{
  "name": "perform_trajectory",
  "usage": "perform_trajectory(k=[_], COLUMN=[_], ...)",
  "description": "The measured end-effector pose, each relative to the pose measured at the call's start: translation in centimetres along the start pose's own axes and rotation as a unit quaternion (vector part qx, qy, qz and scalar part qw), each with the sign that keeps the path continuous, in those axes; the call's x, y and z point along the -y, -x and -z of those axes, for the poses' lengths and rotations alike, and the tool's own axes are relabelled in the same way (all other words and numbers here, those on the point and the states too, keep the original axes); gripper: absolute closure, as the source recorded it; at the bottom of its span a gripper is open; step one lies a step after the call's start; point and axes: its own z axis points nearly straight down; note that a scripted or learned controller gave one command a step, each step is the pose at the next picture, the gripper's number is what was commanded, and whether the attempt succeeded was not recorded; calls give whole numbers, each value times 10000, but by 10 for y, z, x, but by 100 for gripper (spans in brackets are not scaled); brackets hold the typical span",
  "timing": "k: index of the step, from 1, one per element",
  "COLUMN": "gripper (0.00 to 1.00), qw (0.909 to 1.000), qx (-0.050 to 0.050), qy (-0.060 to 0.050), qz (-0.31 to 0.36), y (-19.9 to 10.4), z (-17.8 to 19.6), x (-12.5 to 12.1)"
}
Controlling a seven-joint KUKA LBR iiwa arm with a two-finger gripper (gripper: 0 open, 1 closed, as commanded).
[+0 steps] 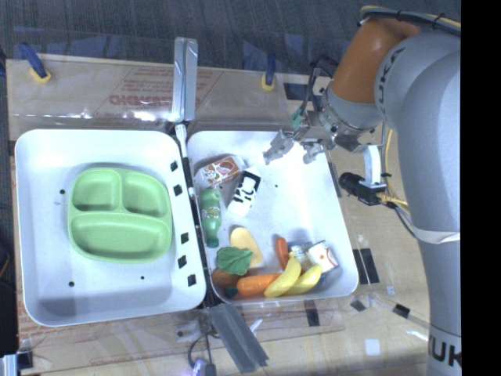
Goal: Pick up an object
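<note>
Objects for picking lie in the right bin (333, 202), mostly heaped at its near edge: banana (286, 277), carrot (254, 285), small carton (319, 255), green leaf (234, 259). Farther in, along the left wall, stand a green bottle (210, 208), a black-and-white pack (246, 191) and a brown packet (219, 169). The gripper (293, 147) hangs over the far edge with its fingers spread and holding nothing, probably poised for descent. The left bin (39, 210) carries a green tray (121, 214).
</note>
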Motion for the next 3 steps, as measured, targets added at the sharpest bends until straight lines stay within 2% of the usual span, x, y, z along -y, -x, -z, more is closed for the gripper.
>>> perform_trajectory(k=[1,2,3], gripper=[0,0,100], qw=[9997,9993,9992], qx=[20,8,0], qy=[127,8,-30], qz=[207,373,389], y=[-24,-72,-72], z=[-83,-109,-102], x=[-7,16,17])
